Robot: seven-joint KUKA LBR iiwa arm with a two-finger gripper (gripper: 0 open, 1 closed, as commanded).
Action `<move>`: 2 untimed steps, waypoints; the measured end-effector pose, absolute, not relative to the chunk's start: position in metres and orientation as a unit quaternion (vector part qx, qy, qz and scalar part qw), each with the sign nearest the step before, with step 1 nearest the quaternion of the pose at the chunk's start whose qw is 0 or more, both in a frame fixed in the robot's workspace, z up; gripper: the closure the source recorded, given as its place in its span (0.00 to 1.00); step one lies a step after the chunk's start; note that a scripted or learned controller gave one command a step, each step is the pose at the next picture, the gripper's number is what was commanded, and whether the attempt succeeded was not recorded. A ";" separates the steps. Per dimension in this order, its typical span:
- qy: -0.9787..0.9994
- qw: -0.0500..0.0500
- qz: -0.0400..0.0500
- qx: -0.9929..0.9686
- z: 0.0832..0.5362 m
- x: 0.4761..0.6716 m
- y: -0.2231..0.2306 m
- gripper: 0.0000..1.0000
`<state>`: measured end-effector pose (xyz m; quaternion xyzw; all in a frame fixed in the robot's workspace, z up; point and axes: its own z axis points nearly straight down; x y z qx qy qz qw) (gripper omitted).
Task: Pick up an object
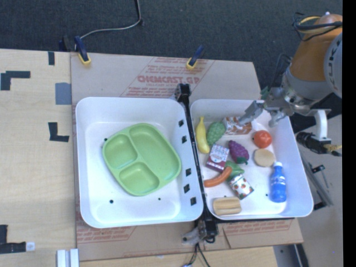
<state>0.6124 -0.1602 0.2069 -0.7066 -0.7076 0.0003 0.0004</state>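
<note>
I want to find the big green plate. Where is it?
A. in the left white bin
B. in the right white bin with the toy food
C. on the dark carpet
A: the green divided plastic plate lies alone in the left white bin; the yellow toy banana and other toys lie in the right white bin.

Two white bins (89, 149) – one green tray (142, 158), one banana (201, 135), one tomato (262, 139), one blue bottle (278, 182).

Two white bins, left (89, 166) and right (297, 196), side by side on cardboard sheet (128, 77) held by two yellow-and-blue clamps (83, 56) (194, 60) at its far edge, upon pale wooden surface (28, 149); black cable (119, 24) trailing over dark carpet (222, 15) beyond.
</note>
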 end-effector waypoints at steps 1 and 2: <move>-0.707 0.000 0.000 -0.707 0.091 0.600 -0.164 0.00; -0.707 -0.003 -0.001 -0.707 0.087 0.561 -0.138 0.00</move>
